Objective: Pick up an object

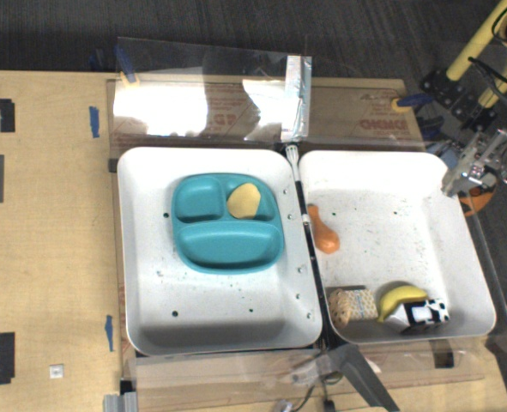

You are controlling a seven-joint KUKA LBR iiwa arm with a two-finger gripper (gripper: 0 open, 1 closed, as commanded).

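The right bin holds an orange carrot-shaped toy by its left wall. Along its front edge lie a tan speckled block, a yellow banana and a small black, white and blue object. In the left bin rests a teal divided plate with a yellow rounded piece in its upper right compartment. My gripper hangs at the right bin's far right rim, well away from every object, with nothing seen in it.
A clear plastic sheet with a taped edge stands behind the bins. Cardboard covers the bench to the left. Yellow and black machine parts and cables crowd the upper right corner.
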